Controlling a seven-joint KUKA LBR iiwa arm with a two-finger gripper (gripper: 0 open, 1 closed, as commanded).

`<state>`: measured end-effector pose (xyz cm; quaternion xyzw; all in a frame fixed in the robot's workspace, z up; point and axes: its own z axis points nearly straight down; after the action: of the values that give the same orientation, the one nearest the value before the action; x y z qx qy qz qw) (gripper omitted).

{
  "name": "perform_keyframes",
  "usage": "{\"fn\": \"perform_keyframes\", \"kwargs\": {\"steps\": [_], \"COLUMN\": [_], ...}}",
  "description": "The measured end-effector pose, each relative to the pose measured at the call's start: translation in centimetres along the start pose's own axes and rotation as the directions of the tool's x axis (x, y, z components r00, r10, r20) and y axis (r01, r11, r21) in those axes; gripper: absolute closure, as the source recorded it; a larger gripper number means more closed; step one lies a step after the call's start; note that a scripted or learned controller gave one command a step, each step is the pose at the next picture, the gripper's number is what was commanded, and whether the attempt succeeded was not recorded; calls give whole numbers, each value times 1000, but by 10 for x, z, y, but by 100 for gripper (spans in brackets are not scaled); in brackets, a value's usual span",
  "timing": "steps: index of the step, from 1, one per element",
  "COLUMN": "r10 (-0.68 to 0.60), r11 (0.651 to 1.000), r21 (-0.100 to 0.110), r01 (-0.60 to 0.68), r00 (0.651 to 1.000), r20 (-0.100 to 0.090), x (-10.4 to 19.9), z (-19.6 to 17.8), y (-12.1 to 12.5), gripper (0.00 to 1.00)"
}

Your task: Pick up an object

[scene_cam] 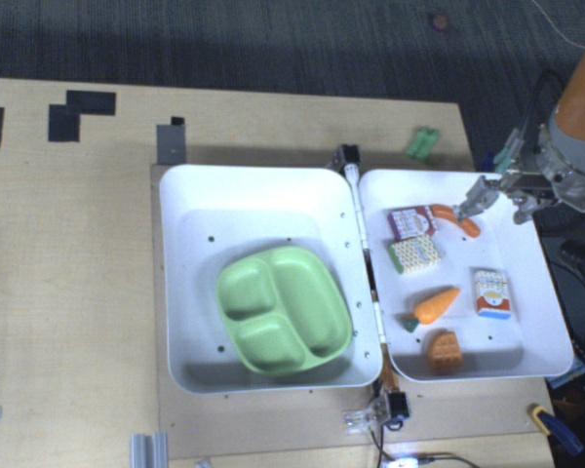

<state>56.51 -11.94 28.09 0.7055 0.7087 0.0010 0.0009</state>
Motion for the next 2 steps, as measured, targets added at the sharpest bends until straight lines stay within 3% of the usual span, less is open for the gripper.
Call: {"fn": "perform_keyframes", "kwargs": {"steps": [1,2], "r10": [3,1], "r11": [1000,1000], "r21": [-9,-13], "r01": [-3,-1], "r00": [1000,1000], "r20": [2,0], "x": [-15,-13], "z": [186,174], "y": [3,5], "gripper": [0,100]}}
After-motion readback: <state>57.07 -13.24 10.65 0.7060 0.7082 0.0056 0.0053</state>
